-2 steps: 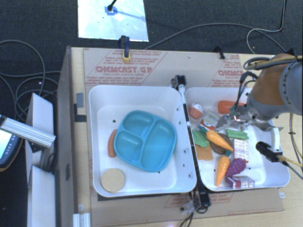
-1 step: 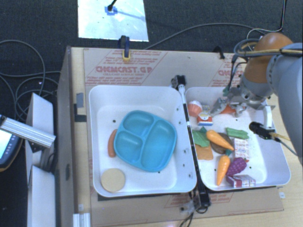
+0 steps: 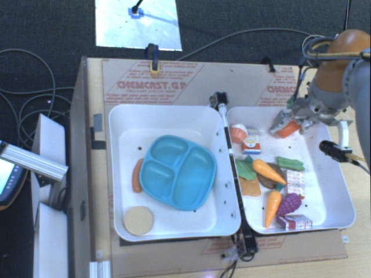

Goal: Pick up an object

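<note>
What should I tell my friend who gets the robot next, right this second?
Gripper: over the back of the right bin, with an orange-red toy between its fingers. The toy looks raised off the bin floor, but that is hard to judge from above.
Right bin: two carrots, purple grapes, a green piece, and small boxes.
Left bin: blue divided plate, sausage, and round cookie.
Done: a toy appears grabbed.
Left: check that the grip holds as the toy rises clear.
</note>
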Motion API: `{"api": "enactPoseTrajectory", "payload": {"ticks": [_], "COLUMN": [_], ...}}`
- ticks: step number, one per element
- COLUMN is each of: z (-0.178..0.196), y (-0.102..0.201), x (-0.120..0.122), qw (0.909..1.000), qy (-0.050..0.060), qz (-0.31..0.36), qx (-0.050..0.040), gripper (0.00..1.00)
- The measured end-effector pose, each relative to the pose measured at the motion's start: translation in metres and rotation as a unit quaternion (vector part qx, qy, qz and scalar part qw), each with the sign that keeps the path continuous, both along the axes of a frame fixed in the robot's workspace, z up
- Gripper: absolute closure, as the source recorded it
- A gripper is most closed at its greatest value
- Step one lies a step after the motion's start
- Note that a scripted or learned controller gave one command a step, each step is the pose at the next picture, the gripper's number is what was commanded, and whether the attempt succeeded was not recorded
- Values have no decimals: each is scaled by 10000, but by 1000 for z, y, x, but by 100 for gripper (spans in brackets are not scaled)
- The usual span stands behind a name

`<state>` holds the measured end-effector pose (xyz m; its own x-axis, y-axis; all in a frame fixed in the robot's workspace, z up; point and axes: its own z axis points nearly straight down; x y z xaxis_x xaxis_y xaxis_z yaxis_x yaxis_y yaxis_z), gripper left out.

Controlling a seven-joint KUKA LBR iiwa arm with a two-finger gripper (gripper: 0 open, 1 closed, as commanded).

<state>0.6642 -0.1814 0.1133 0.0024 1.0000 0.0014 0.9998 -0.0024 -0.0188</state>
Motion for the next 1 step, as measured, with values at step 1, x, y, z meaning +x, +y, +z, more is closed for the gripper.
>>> {"api": "enactPoseTrajectory", "payload": {"ticks": [1], "z": [8], "y": [-1], "x": [-3], "qw": [10000], "qy": [72], "qz": [8], "qx": [2], "gripper": [100]}}
